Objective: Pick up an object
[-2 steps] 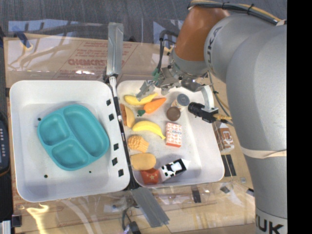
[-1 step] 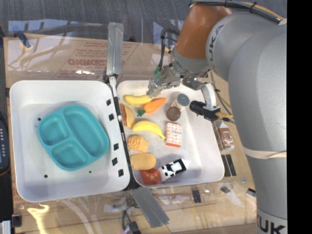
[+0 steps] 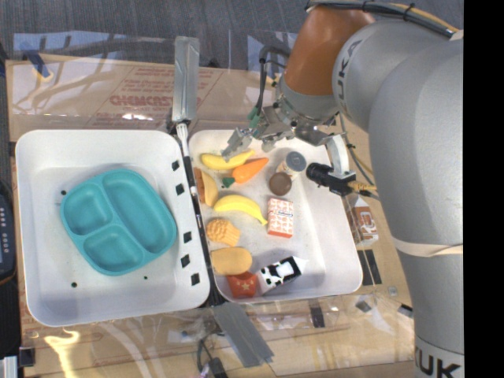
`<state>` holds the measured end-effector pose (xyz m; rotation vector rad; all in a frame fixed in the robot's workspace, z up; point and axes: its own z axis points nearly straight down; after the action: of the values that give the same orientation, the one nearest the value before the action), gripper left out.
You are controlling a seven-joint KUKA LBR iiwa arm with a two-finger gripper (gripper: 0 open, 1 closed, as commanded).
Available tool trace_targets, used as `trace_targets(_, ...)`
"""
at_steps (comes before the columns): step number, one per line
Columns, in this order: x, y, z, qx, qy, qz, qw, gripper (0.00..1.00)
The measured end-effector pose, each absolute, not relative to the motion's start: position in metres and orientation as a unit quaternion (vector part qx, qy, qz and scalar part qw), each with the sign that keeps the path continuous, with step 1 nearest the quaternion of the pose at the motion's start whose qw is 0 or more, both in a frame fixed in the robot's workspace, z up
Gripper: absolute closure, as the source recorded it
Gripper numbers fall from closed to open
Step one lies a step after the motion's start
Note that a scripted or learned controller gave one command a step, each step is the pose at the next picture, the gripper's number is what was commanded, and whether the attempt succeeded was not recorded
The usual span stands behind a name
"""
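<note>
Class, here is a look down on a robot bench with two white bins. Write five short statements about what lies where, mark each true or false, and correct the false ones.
1. The teal divided tray lies in the left bin. True.
2. Two bananas lie in the right bin. True: one banana near the far end, another banana in the middle.
3. The carrot lies on the teal tray. False: it lies in the right bin, beside the far banana.
4. The gripper is over the left bin. False: it is over the far end of the right bin.
5. The black-and-white cow toy lies at the near end of the right bin. True.
</note>
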<state>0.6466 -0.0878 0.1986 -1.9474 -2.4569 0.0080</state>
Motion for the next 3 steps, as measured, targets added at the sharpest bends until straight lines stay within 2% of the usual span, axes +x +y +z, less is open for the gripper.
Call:
trace_targets(1,0.66,-0.11,0.108,-0.666,-0.746,-0.0025,-0.006,0.0)
trace_targets(2,0.571,-0.101,0.089,-0.688,-0.726,0.0028,0.004,0.0)
trace_targets(3,0.632,-0.097,0.091,-0.518,-0.856,0.001,0.002,0.0)
